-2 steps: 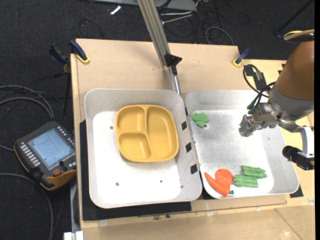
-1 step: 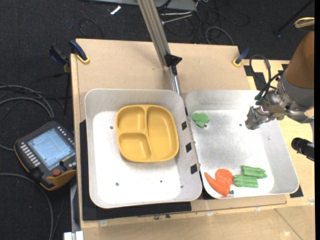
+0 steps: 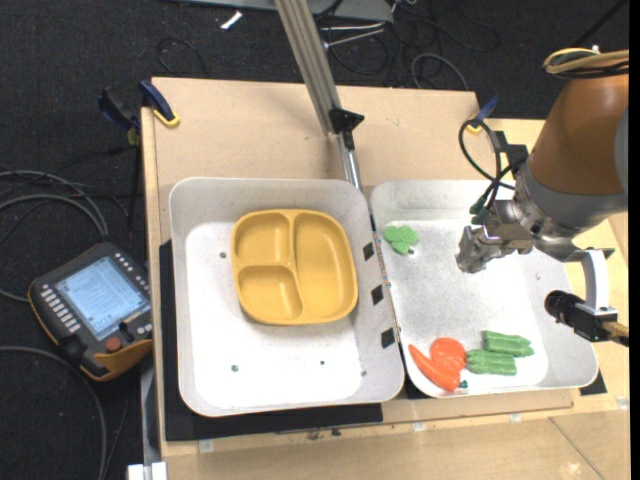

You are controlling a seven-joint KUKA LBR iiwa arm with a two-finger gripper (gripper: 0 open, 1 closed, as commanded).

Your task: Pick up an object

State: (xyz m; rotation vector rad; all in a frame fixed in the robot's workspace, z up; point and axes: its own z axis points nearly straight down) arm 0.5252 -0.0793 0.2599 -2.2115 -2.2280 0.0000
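Note:
The right bin holds a small green leafy toy near its back left corner. At its front lie an orange carrot, a red tomato and two green pea pods. My gripper hangs over the middle of the right bin, to the right of the leafy toy and well behind the pods. I see nothing between its fingers.
The left bin holds a yellow divided plate with three compartments. A metal pole slants down to the divider between the bins. A teach pendant lies left of the bench.

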